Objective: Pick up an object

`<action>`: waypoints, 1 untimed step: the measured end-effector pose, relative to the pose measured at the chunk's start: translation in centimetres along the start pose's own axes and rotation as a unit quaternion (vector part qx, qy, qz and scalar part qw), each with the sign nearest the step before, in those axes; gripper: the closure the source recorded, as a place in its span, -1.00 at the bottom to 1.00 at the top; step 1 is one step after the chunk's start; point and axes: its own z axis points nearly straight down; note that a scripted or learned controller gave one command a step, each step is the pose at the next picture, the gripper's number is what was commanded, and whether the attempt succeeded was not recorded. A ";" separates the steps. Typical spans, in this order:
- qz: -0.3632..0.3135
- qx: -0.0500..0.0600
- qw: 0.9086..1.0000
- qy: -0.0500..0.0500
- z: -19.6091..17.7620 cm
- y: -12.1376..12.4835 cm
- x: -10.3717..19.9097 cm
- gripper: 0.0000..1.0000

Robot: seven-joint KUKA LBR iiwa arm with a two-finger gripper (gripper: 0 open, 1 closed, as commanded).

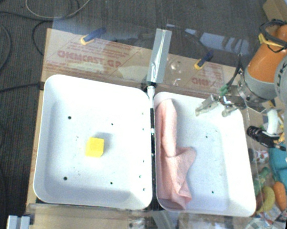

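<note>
Nothing picked yet. Right bin lies under the pincer, which hangs spread wide, empty, over its top edge. Pink cloth sits below-left; yellow block far left, in the other bin.

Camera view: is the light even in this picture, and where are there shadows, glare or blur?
In the camera view, the light is soft and fairly even; both white bins look bright, without harsh glare. The yellow block casts only a faint shadow. The pink cloth shades the bin floor slightly beside it. The claw looks a little soft, and the clutter at the right edge is not sharp.
</note>
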 end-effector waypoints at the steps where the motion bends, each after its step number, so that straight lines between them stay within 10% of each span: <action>1: 0.007 0.001 1.000 0.001 -3.2 -7.3 4.9 -1.00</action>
